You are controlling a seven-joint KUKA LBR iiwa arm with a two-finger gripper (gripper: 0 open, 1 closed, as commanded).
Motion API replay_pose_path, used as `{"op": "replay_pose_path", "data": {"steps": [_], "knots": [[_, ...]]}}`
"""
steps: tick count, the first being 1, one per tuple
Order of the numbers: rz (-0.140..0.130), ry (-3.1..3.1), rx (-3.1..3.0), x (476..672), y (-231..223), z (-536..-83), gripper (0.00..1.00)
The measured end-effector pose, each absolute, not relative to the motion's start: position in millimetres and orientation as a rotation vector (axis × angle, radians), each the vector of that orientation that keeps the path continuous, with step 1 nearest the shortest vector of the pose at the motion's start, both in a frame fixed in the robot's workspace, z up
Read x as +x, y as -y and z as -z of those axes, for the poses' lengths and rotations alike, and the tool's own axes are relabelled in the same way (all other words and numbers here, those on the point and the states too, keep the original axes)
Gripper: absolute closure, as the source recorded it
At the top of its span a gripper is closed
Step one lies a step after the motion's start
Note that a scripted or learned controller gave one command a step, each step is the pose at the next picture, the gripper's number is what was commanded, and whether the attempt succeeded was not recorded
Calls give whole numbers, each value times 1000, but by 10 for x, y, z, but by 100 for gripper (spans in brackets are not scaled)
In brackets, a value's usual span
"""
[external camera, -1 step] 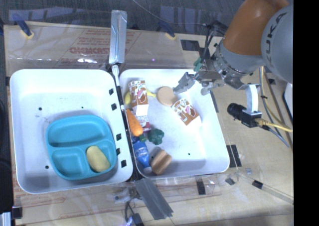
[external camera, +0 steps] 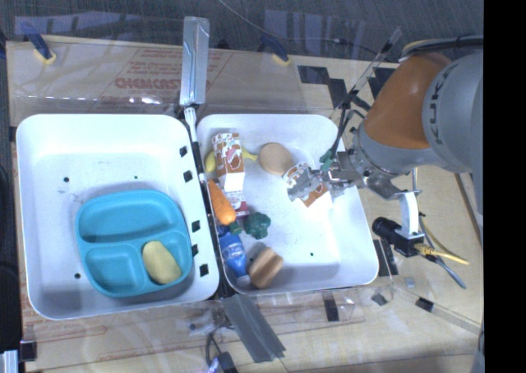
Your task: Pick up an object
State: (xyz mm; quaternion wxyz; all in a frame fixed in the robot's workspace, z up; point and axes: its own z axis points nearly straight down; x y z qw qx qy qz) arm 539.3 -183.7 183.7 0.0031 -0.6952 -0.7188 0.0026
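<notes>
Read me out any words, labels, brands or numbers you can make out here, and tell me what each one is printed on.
"CHEMCAST" in faded red, on the clear sheet behind the left bin.
Carton in the right bin: print too small to read.
Small packet at the gripper: print blurred, unreadable.

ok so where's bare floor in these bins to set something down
Left bin: bare floor behind and left of the blue tray. Right bin: bare front-right stretch, between broccoli and the right wall. Crowded along the divider, around the carrot.
</notes>
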Motion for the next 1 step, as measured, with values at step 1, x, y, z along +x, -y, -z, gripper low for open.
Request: {"op": "replay_pose_path", "data": {"steps": [1], "knots": [[-4, 2258, -2181, 5406, 1833, -1858, 0]]}}
